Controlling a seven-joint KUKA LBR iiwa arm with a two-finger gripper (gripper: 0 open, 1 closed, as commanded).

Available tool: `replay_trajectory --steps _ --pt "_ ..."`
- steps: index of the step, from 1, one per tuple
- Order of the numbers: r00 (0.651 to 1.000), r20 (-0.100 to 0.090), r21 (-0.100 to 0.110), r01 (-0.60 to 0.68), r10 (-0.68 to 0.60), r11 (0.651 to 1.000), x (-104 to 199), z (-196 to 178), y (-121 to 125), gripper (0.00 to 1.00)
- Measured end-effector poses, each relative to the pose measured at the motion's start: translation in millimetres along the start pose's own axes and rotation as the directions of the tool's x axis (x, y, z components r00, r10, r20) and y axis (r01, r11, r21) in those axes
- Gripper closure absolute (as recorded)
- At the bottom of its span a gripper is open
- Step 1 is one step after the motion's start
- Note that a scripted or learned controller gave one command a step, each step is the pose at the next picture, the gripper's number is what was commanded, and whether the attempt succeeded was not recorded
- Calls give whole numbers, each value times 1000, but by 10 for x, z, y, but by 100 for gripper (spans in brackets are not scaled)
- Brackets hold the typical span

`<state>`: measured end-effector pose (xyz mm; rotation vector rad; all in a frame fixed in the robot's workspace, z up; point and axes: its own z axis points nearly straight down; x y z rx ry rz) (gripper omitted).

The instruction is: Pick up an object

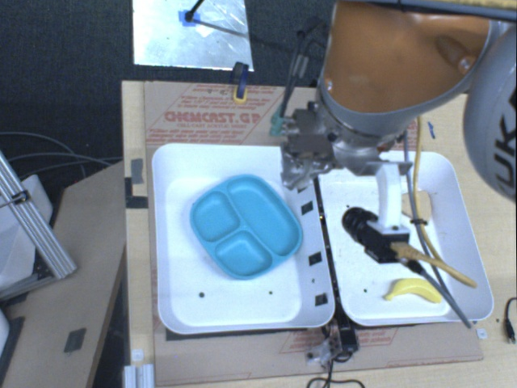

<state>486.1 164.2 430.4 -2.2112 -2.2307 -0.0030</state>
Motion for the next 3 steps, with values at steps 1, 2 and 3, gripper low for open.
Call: replay_trajectory --steps 1,2,3 --pt "1000 3 -2 -15 15 1000 -715 -34 5 100" --pt "1000 1 0 -3 3 1000 -345 296 3 100" --pt "1000 1 -1 -6 6 1000 -360 282 4 0"
